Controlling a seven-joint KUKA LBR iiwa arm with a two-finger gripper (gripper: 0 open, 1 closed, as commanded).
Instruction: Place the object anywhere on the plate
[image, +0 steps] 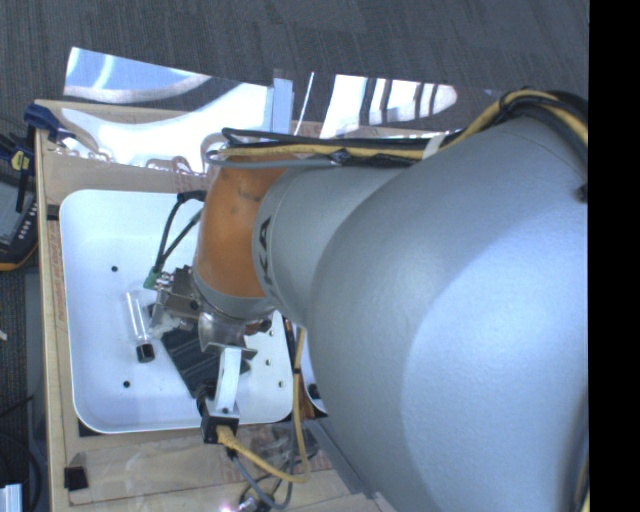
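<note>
**Arm fills the view above the left bin**

Nearest the camera, the arm is a broad, smooth grey casing of rounded, matte-sheened metal that covers everything to the right of the left bin. Yellow and black cables run along its upper edge. Where it narrows toward the bin sits the orange band, a dull, slightly scuffed cylinder.

Below the band, over the bin's right half, hangs the end effector: a cluster of bare metal blocks and dark parts with thin green and black wires looping to it. Whether it is released or clenched cannot be told, and nothing can be seen grasped in it. A narrow white bracket with a black end points toward the bin's near rim, trailing a yellow cable.

The bin is a shallow, glossy white tray with rounded corners. On its floor, just left of the end effector, lies a small pale, cylinder-like object with a dark end; it may be the task's object, though it is too small to be sure. The plate cannot be made out.

The bin rests on a pale wooden bench. Beyond the bin's far rim, a shiny reflective sheet catches bright light. No writing can be read.
</note>
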